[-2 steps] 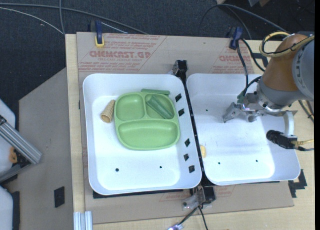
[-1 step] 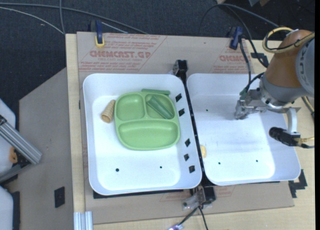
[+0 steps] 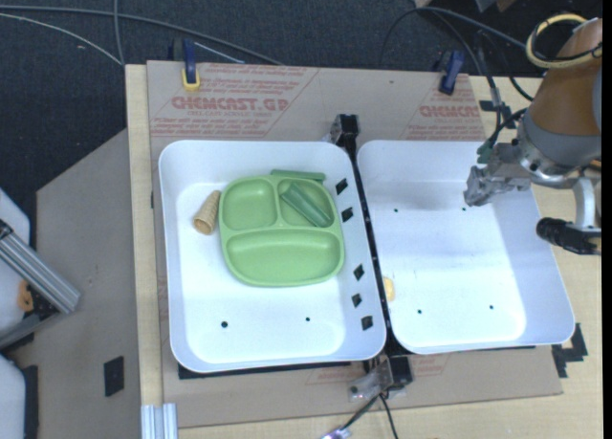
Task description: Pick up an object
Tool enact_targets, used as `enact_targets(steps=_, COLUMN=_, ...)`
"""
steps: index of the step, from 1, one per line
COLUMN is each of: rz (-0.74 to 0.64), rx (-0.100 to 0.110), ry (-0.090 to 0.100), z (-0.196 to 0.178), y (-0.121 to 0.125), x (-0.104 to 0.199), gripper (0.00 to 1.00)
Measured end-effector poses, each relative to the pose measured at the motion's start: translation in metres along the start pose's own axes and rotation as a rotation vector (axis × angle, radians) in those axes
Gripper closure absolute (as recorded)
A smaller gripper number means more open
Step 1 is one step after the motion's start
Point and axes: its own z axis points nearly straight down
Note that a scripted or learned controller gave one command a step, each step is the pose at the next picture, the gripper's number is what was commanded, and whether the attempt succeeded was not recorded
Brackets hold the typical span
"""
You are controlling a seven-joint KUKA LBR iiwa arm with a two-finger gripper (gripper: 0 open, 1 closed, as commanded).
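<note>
A green divided plate (image 3: 280,231) lies in the left bin (image 3: 191,322), with a darker green piece (image 3: 308,203) in its upper right compartment. A tan cone (image 3: 206,211) rests on the bin floor just left of the plate. A small yellow object (image 3: 387,287) sits at the left wall of the right bin (image 3: 535,303). My gripper (image 3: 476,189) hangs over the upper right part of the right bin, far from all of these things, with nothing seen between its fingers.
A black divider with clips (image 3: 356,227) runs between the two bins. Blue clamps (image 3: 190,62) (image 3: 449,71) hold the board at the back. Cables trail across the dark floor behind the bench, and a metal rail (image 3: 33,274) lies at the left.
</note>
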Motion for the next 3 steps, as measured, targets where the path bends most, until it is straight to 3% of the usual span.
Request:
enact_targets(steps=2, rz=0.000, rx=0.000, ry=0.000, z=-0.109, y=0.004, x=-0.001, gripper=1.00)
enact_targets(steps=3, rz=-0.004, rx=0.010, ry=0.005, z=-0.093, y=-0.001, x=0.052, gripper=1.00)
